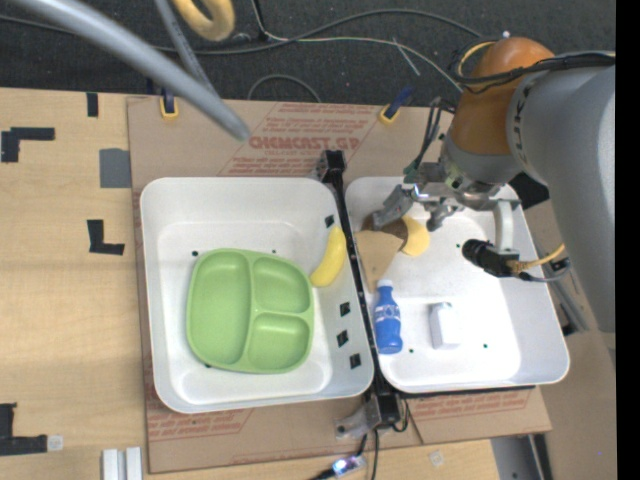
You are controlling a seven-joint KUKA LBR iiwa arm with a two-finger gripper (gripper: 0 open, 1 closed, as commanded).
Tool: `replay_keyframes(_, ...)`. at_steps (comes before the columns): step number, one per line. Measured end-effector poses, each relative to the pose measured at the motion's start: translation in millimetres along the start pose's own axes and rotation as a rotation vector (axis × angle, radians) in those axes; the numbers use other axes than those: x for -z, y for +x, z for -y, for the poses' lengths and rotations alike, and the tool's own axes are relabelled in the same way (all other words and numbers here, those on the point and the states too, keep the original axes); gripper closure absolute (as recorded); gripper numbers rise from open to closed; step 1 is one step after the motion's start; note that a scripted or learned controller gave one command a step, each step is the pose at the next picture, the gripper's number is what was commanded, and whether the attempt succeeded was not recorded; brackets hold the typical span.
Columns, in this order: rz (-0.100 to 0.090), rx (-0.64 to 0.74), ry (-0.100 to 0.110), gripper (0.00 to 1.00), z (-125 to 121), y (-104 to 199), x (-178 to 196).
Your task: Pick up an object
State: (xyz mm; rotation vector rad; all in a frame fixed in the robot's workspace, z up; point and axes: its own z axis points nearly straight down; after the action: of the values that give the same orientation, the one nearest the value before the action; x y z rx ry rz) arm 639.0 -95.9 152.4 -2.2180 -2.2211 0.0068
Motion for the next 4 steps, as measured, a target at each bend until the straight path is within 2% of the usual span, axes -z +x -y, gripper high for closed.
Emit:
replay_keyframes(1, 0.000, 0.000, 0.000, 0.00, 1.5, 0.9, -43.3)
replay_keyframes(2, 0.000, 0.001, -0.007, 0.00, -0.5, 1.5, -64.4)
replay_keyframes(3, 0.000, 0.002, -0.008, 1.00, -1.5, 0.9, -50.7)
replay_keyframes(4, -0.001, 0.000, -0.009, 1.00, -8.9, 0.3, 10.5)
